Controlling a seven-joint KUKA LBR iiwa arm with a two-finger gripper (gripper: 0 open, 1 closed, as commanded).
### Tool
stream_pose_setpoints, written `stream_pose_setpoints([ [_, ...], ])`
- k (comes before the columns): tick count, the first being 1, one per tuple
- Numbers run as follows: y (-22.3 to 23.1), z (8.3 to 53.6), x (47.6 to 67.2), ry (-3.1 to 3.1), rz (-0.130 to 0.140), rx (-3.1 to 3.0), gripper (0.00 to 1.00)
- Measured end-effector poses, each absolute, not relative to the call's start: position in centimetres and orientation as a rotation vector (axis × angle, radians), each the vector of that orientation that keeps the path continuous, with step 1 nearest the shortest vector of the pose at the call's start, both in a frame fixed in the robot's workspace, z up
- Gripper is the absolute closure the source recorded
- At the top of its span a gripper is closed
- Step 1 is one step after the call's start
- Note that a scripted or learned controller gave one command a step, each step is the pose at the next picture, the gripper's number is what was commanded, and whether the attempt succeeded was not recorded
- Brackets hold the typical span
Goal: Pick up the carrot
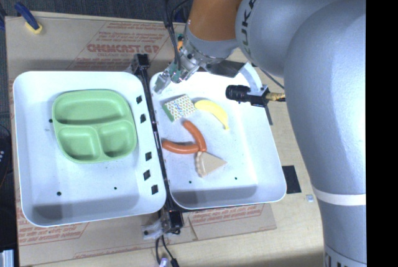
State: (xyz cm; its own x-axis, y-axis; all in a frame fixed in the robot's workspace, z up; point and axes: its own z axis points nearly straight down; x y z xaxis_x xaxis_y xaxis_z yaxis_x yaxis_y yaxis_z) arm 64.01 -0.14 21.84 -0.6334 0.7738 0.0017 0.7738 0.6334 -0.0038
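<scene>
The carrot [194, 132] is a slim orange piece lying diagonally in the middle of the right bin [264, 154]. Its lower end touches a redder orange sausage-like piece [178, 147] that lies crosswise. My gripper [169, 78] hangs over the bin's far left corner, up and to the left of the carrot and apart from it. Nothing shows in its grasp. The grey arm with its orange band fills the upper right.
A checkered green-and-white block [178, 107], a yellow banana [213, 113] and a beige wedge [209, 164] share the right bin around the carrot. A green divided tray [94, 124] rests in the left bin [37, 197]. A black clip rail [151, 135] separates the bins.
</scene>
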Motion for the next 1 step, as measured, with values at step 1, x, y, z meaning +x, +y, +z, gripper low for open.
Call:
stream_pose_setpoints([
  [1,-5.76,20.99,63.36,-3.071,0.003,-0.653,1.0],
])
